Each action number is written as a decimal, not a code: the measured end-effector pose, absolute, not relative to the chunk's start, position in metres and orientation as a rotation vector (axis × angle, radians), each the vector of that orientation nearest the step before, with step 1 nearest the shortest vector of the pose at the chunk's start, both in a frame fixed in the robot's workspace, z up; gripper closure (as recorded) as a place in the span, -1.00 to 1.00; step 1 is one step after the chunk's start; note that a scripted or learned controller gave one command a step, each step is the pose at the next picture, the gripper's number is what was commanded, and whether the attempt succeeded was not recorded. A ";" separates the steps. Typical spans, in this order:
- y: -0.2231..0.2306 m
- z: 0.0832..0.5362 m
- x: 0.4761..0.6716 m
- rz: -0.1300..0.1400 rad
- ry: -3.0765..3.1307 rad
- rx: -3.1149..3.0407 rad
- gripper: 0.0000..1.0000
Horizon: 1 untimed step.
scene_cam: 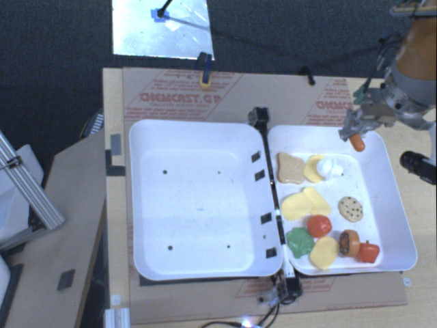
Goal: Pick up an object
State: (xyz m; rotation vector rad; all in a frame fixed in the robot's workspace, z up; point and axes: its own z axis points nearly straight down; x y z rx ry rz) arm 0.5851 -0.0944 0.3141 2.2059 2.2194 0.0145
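Right bin, near edge: the right bin (392, 183) holds toy food; nearest lie a red pepper-like piece (368, 252), a brown-and-orange piece (349, 242) touching it, a yellow oval piece (324, 252) and a green leafy piece (299, 241).
Right bin, middle: a red tomato (319, 225) sits just above the yellow oval; a yellow chip-like piece (305, 203) lies beyond it, and a speckled cookie (351, 208) lies apart to the right.
Right bin, far part: a slice of toast (291, 168) lies beside a yellow-and-white piece (323, 168), perhaps an egg; hard to make out.
Left bin: the left bin (198, 197) shows only its bare white floor with small dark dots.
Divider: black clips (260, 175) run along the seam where the two bins meet.
Gripper: the gripper (356, 134) hangs over the far right corner of the right bin.
Task thing: a small orange object (358, 142), carrot-like, sits at the jaws' tips above the bin's far rim; the jaws look narrow around it, gripping it.
Arm: the arm (416, 67) is cut off by the right edge.
Bench: the bench (177, 96) carries a cardboard sheet with red print, under both bins.
Far: a yellow clamp (204, 70) stands at the bench's far edge; beyond it lies a shiny square plate (162, 19) on dark floor.
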 end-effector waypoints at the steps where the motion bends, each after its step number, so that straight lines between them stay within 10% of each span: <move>1: -0.075 0.483 0.592 0.013 2.221 2.206 1.00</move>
